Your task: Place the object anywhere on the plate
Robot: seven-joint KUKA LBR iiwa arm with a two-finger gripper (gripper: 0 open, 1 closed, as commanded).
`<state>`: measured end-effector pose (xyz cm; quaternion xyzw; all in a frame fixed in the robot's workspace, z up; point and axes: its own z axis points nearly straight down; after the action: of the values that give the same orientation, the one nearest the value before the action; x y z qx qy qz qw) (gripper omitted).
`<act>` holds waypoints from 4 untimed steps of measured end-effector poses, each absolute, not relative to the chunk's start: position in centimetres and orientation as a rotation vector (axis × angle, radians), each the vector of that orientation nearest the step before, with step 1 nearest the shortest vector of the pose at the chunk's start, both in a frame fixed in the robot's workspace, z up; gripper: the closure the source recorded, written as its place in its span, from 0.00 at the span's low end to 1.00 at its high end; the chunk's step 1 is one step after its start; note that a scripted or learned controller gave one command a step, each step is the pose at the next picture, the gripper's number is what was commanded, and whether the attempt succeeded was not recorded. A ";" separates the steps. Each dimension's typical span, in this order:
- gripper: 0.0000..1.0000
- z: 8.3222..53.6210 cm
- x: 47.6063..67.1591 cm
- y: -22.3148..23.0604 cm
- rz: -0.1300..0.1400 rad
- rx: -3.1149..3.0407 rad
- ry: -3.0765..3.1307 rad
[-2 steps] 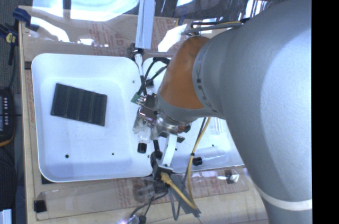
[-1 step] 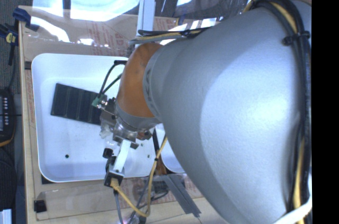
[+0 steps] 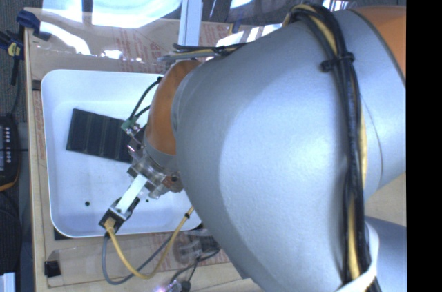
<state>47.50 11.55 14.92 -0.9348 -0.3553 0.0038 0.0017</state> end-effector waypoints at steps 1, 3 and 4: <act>1.00 9.6 47.4 19.6 0.016 -2.993 -0.943; 1.00 25.8 47.5 21.1 0.013 -2.940 -1.106; 0.00 25.8 47.5 21.1 0.013 -2.940 -1.106</act>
<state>47.52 21.12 25.84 -0.9360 -0.3521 0.0042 0.0003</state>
